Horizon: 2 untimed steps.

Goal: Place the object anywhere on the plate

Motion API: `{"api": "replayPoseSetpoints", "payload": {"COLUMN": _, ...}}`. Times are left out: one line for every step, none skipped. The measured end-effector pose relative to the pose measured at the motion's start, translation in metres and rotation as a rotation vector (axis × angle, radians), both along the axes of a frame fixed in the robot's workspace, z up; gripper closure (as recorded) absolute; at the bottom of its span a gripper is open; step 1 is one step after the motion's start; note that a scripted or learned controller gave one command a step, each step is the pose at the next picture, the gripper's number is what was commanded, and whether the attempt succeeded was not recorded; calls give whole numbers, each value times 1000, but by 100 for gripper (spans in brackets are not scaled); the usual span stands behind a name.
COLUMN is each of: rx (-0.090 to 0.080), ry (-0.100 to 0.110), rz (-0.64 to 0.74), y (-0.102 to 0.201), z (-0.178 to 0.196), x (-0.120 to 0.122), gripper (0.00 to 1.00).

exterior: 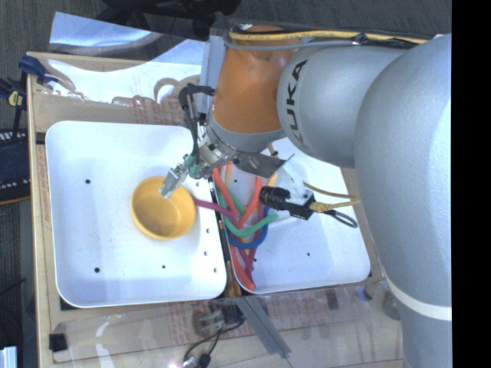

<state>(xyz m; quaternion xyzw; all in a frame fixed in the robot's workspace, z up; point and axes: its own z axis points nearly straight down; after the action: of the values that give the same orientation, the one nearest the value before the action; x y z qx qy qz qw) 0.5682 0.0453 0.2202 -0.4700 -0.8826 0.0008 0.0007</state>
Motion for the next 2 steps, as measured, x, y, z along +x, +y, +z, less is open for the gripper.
{"api": "replayPoseSetpoints", "payload": {"rx": 0, "ry": 4, "rz": 0, "y": -1, "z": -1, "x": -1, "gripper": 0}}
{"api": "replayPoseSetpoints", "payload": {"rx": -1, "ry": 4, "rz": 4, "y": 0, "z": 10, "x": 0, "gripper": 100}}
